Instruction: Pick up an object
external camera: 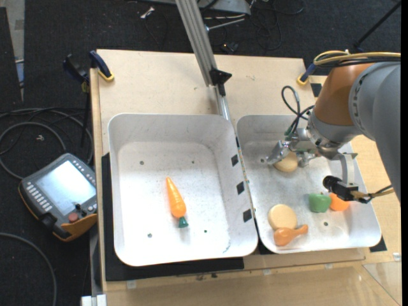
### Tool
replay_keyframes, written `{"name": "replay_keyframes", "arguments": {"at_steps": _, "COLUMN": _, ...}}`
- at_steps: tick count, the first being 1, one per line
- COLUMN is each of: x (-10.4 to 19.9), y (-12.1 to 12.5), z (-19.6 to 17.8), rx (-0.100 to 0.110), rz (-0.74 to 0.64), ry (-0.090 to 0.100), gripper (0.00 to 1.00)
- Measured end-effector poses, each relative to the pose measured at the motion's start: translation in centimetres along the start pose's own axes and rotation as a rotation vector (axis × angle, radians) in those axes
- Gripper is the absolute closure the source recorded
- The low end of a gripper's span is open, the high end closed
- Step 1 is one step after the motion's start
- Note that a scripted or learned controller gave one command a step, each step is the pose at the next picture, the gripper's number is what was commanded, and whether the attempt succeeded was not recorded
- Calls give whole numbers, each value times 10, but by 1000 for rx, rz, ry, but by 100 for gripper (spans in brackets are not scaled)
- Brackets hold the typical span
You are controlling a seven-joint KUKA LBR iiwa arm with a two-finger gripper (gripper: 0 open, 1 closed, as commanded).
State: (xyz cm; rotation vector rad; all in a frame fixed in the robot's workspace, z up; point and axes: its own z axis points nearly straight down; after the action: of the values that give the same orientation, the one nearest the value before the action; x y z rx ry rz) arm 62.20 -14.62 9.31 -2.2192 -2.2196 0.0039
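Bins (127, 139) look like smooth matt white plastic, faintly speckled; tabletop (166, 81) is pale bare wood. Carrot (175, 199) looks glossy orange plastic.

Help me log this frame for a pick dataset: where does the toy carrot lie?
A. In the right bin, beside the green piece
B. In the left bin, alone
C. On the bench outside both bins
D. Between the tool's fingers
B: the carrot lies by itself on the floor of the left bin, far from the tool over the right bin.
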Motion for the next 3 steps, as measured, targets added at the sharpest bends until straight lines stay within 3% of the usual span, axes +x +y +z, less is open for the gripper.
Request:
{"name": "replay_keyframes", "arguments": {"at_steps": 1, "x": -1, "y": 1, "z": -13, "rx": -5, "rz": 0, "ry": -1, "gripper": 100}}
{"name": "replay_keyframes", "arguments": {"at_steps": 3, "x": 2, "y": -4, "z": -124, "rx": -10, "rz": -1, "ry": -2, "gripper": 100}}
